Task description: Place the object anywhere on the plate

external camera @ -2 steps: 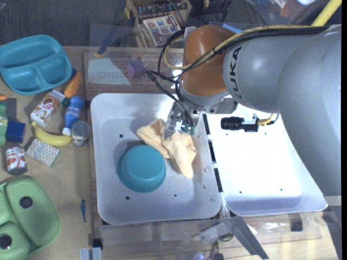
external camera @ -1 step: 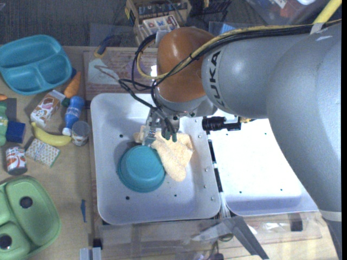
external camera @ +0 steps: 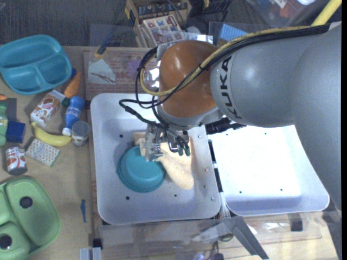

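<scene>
Jaws of the grey arm (external camera: 282, 69), seen from above beneath its orange band (external camera: 181, 80), hang low over the left white bin (external camera: 105, 199); the wrist hardware hides their tips, so whether they are spread or pressed together cannot be told, and nothing can be seen between them. Nearest the viewer, at the lower left of the tabletop (external camera: 70, 172), lies a green divided tray (external camera: 24, 218). Inside the left white bin, a teal round dish (external camera: 140, 170) sits near the middle, directly below and to the left of the jaws. A pale tan flat piece (external camera: 180, 171) lies on the bin floor touching the dish's right side, with its upper end under the wrist hardware; it rests on the bin, not on the dish. The right white bin (external camera: 271, 172) adjoins the left one, partly covered by the arm. Left of the bins, from nearer to farther: a small printed can (external camera: 15, 159), a patterned square pad (external camera: 43, 151), a banana (external camera: 52, 136), a grey cup (external camera: 81, 130), a blue-and-white bottle (external camera: 72, 112), a small carton (external camera: 46, 108) and an orange carrot-like item (external camera: 74, 83). Farther back lies a blue divided plate (external camera: 35, 64). Beyond the tabletop stand cluttered boxes (external camera: 160, 18).
</scene>
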